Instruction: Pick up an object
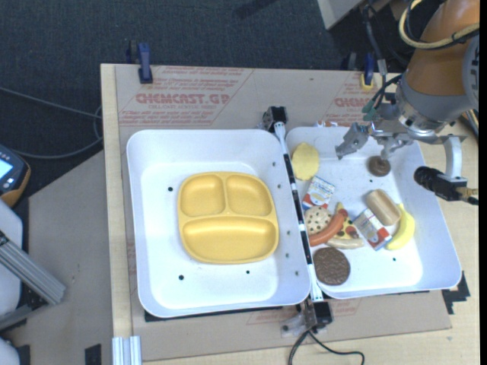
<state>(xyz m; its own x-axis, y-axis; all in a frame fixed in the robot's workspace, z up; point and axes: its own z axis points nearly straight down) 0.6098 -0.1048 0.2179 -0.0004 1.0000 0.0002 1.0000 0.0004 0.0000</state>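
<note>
Claw [364, 141] is seen apart and empty over the right bin [437, 268] far edge, and the small brown disc [379, 166] just beside it is judged light, stiff, best pinched across its rim.

Grey arm [437, 82] with orange band, yellow cable, metal claw [367, 144].

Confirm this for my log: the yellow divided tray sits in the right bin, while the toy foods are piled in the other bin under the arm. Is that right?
Not quite. The camera view shows the yellow divided tray in the left bin, not the right. The rest holds: the toy foods, such as the brown patty and banana, lie in the other bin, where the gripper hangs.
</note>
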